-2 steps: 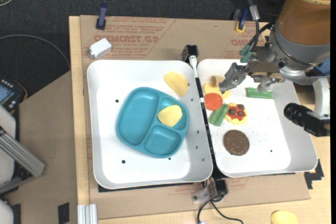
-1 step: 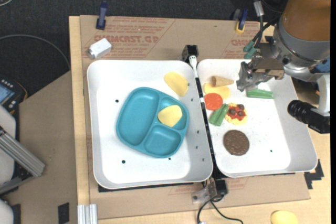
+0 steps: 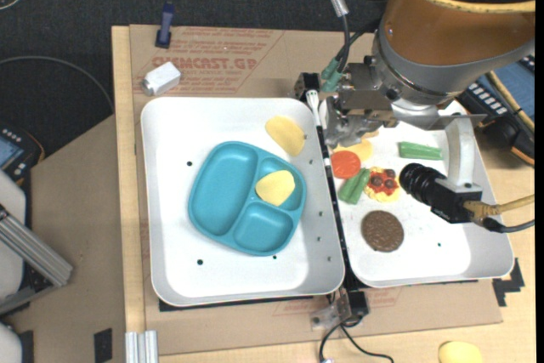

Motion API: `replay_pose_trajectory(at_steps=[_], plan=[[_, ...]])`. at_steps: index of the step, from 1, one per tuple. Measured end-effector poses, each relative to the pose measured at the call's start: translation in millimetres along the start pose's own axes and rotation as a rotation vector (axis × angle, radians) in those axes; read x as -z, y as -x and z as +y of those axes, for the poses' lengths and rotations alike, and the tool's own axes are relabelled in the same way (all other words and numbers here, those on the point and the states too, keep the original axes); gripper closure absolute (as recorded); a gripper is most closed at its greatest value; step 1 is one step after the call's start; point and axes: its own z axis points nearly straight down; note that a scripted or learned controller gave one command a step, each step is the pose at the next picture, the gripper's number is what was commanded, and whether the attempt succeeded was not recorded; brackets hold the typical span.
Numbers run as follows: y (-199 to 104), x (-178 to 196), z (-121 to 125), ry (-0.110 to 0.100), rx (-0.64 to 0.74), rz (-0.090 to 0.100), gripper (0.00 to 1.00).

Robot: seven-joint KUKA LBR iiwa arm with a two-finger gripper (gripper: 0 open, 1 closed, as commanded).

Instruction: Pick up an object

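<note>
Spotting gripper low at top-left of rt bin, hard by the edge shared w/ left bin. Can't tell if open or shut, nor if holding anything. Just below it: red disc, touching green strip. Nearby: yellow slice w/ red dots, brown disc, green bean. Over in left bin: blue plate w/ yellow piece in one compartment.
</note>
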Motion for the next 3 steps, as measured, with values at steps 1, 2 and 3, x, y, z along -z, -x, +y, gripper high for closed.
replay_pose_trajectory(at_steps=[1,2,3], plan=[[40.9,-32.1,-0.4,-0.011,-0.016,-0.004,1.00],[64.8,-102.9,31.6,-0.015,-0.016,-0.006,1.00],[7.5,-1.6,0.1,0.007,-0.004,0.001,1.00]])
